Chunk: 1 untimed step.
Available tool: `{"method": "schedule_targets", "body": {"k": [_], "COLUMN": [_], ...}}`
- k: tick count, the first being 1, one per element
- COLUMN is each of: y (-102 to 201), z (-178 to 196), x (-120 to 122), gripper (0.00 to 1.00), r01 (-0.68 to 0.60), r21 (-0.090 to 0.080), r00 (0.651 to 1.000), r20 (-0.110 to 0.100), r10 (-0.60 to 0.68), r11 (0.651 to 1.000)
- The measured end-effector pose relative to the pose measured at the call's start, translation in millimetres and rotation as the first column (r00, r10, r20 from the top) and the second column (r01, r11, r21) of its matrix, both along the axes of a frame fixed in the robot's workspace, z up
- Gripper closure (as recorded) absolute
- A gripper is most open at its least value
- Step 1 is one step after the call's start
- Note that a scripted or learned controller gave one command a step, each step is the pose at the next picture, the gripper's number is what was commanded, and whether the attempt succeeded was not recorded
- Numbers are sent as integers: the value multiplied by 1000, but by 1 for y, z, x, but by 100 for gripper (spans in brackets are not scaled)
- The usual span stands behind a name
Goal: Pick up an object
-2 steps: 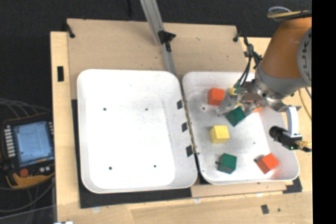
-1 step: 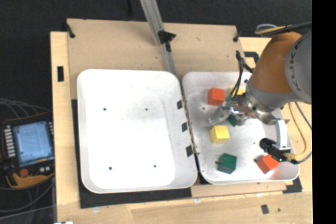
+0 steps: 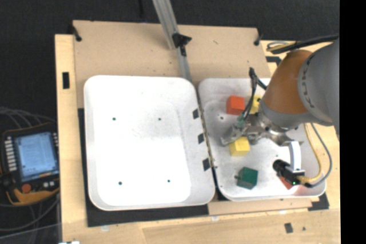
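The right bin [image 3: 220, 188] holds several small blocks. A yellow block [image 3: 239, 147] lies near its middle, and my gripper [image 3: 240, 133] hangs right over that block's upper edge, reaching in from the right. An orange block [image 3: 235, 104] sits toward the bin's back, with a smaller yellow piece [image 3: 254, 104] beside it, partly hidden by the arm. A green block [image 3: 247, 178] rests near the front wall. A red thing [image 3: 285, 183] peeks out at the front right. I see nothing lifted off the bin floor.
The left bin [image 3: 91, 140] stands beside the right one, their walls meeting at the centre. A slanted metal pole [image 3: 163, 3] rises behind the bins. A handheld control pendant [image 3: 31, 160] lies off the bench at the left.
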<state>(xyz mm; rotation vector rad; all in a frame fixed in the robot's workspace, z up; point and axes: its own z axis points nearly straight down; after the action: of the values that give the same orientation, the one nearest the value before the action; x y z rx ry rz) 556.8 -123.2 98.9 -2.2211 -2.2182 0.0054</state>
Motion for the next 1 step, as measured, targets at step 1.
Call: {"method": "schedule_targets", "body": {"k": [1], "y": [-1], "z": [14], "x": [2], "gripper": [100], "r01": [7], "r21": [0], "r00": [1000], "r20": [9], "r10": [-7], "r11": [1000]}}
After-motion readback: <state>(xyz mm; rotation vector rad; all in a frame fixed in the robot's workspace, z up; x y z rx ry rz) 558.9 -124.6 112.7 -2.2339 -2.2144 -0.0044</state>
